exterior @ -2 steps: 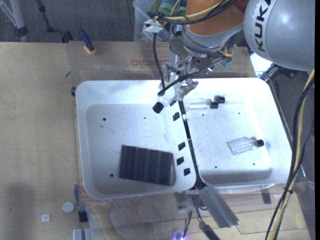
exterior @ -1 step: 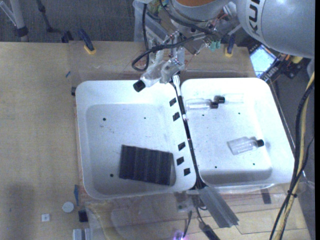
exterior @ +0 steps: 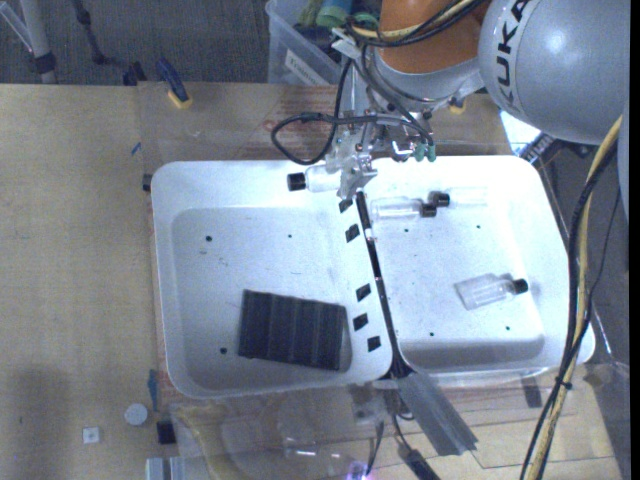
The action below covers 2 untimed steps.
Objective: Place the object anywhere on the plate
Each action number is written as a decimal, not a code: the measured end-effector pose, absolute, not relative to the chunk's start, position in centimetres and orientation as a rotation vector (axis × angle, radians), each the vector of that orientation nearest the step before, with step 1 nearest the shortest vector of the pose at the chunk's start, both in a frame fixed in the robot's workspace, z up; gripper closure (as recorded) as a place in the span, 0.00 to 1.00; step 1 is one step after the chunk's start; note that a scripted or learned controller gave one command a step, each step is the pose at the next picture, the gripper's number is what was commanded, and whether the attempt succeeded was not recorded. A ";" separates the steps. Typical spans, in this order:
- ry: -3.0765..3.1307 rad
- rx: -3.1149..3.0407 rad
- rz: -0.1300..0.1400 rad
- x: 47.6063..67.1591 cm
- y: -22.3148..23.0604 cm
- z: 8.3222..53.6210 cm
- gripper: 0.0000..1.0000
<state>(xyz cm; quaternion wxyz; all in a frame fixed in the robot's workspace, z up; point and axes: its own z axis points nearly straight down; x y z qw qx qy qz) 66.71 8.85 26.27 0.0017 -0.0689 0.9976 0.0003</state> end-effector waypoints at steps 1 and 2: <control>3.139 0.063 0.001 66.7 3.0 18.9 1.00; 3.093 0.527 0.001 66.5 8.8 18.5 1.00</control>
